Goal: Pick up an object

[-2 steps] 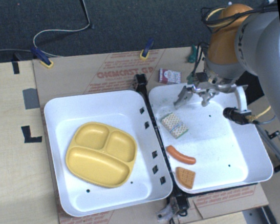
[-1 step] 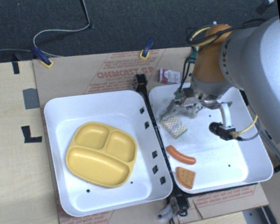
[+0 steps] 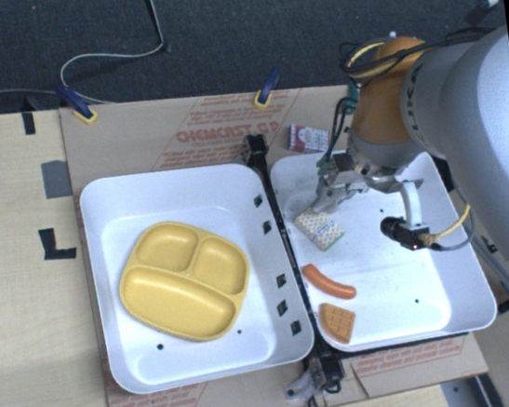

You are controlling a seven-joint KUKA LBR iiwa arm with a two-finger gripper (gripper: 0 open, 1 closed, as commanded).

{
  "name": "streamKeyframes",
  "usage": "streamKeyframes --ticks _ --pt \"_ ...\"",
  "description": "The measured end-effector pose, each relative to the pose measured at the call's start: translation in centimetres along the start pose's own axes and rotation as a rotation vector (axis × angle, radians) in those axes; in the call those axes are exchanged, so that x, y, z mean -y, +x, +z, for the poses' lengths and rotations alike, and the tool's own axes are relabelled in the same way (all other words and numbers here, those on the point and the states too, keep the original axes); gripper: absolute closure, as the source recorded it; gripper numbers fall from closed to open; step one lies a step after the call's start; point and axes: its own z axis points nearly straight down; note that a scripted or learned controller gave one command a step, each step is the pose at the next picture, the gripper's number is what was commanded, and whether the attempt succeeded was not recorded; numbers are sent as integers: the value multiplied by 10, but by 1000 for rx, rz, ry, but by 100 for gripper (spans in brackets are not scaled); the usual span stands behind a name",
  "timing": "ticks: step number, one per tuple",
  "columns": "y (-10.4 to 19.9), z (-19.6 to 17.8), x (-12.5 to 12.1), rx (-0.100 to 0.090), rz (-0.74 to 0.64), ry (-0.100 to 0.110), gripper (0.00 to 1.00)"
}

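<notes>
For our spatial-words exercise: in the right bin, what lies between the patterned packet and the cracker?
In the camera view, the hot dog lies between the patterned packet above it and the cracker below.

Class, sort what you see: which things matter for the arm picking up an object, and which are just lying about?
In the job:
tool
patterned block
hot dog
waffle piece
right bin

Lying about:
yellow divided plate
left bin
small packet

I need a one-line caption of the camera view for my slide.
KUKA arm's gripper poised over a patterned block in the right bin, near a sausage and cracker.
</notes>
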Motion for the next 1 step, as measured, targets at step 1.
streamKeyframes --ticks 1 --pt "0 2 1 -1 0 4 0"
